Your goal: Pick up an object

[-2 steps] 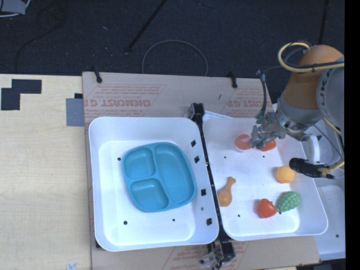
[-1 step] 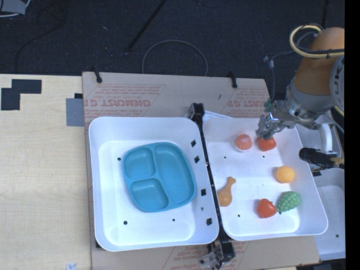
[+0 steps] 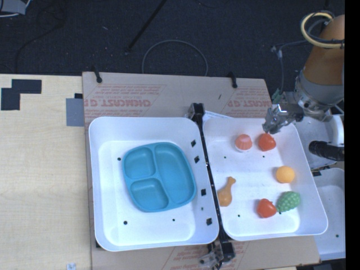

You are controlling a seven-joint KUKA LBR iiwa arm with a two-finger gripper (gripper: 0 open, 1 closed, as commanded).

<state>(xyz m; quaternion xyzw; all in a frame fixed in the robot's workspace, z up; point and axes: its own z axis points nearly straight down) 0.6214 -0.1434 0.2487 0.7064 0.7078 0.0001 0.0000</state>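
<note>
Targeting: the red tomato (image 3: pixel 266 142), lying at the far edge of the right bin (image 3: pixel 315 207)
My gripper (image 3: pixel 274 122): just above the tomato, tips not clearly touching it
My fingers: too small and dark to read; I cannot tell whether they are spread or closed
Neighbours: pink ball (image 3: pixel 243 142) just left of the tomato; orange (image 3: pixel 285 174) nearer
Progress: nothing lifted yet; grasp and lift remain

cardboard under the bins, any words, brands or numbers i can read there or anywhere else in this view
"CHEMCAST GP" seems to be printed in red, upside down, on the brown cardboard sheet behind the left white plastic bin; the letters are blurred, so this is a best reading.
The same red print repeats near the back of the right white plastic bin and along the cardboard's front edge, too blurred to read.
</note>
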